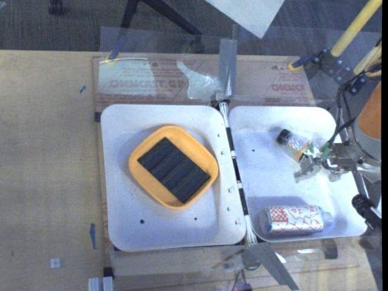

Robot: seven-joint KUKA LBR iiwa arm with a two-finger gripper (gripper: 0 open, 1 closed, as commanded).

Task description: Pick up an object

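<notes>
While the pincer hangs over the right bin, its state impossible to tell, a small clear bottle lies just beside it near the far edge; a red-patterned can rests along the near edge.

The wooden bench bears two shallow white bins touching side by side, the left bin and the right bin. A cardboard sheet with red lettering lies just behind them.
</notes>
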